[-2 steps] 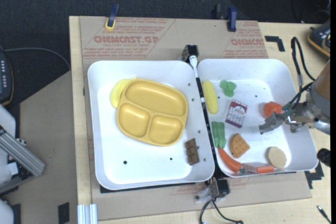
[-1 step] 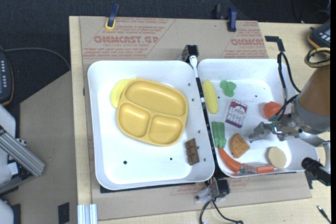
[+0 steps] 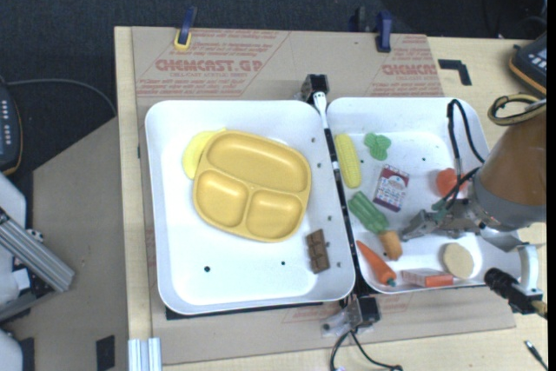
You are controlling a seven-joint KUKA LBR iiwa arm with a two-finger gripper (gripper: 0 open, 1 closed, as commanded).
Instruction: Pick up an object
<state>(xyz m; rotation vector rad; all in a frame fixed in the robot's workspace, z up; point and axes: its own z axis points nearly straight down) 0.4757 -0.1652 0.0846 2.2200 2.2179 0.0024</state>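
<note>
Grey gripper point(image 3: 415, 228) sits low in the right bin point(image 3: 408, 110), fingers spread, gripping nothing, just beside the orange carrot point(image 3: 391, 244) and green pepper point(image 3: 368, 212). Yellow divided plate point(image 3: 251, 184) and brown chocolate bar point(image 3: 318, 250) lie in the left bin point(image 3: 174, 213).

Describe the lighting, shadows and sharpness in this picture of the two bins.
Camera view: even, soft overhead light with faint shadows; mild glare on the left bin and the yellow divided plate; the arm's wrist and gripper look slightly blurred; small items are soft in detail.
</note>
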